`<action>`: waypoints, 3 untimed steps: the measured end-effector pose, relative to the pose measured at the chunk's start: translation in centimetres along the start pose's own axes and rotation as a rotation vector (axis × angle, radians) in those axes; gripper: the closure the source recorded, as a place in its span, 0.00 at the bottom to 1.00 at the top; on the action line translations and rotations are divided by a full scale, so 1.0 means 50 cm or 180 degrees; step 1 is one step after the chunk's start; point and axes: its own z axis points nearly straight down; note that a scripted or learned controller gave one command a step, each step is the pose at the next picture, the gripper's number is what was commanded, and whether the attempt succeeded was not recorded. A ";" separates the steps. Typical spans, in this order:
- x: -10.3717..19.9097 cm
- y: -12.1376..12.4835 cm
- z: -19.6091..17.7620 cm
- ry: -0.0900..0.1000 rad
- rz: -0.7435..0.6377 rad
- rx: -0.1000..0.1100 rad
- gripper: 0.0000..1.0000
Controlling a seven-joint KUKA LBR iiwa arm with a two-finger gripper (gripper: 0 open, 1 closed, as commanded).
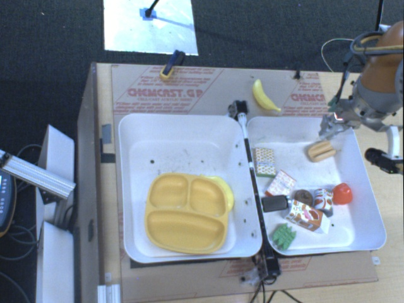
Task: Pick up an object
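My gripper [332, 124] hangs over the far right corner of the right bin [297, 145], under the grey wrist with its orange band. A tan bread roll [321, 150] lies just below and left of it, apart from it. Several more items rest in the same bin: a checkered packet [264, 161], a red-and-white packet [281, 183], a black block [274, 202], a brown doughnut [303, 196], a small can [323, 199], a red ball [342, 194], a colourful pouch [307, 217] and a green toy [284, 235].
The left bin [177, 144] holds a yellow divided tray [188, 213]. A banana [266, 96] lies on the board behind the bins. A slim tool [242, 115] runs along the divider between the bins. A yellow-and-black clamp [170, 65] sits at the board's far edge.
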 end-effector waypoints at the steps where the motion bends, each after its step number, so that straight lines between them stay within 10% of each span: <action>1: 0.002 0.000 0.002 0.0005 -0.0002 0.0005 0.00; 2: -0.027 -0.009 0.164 0.0001 -0.0003 -0.0018 0.00; 3: -0.028 -0.007 0.141 -0.0008 -0.0007 -0.0035 1.00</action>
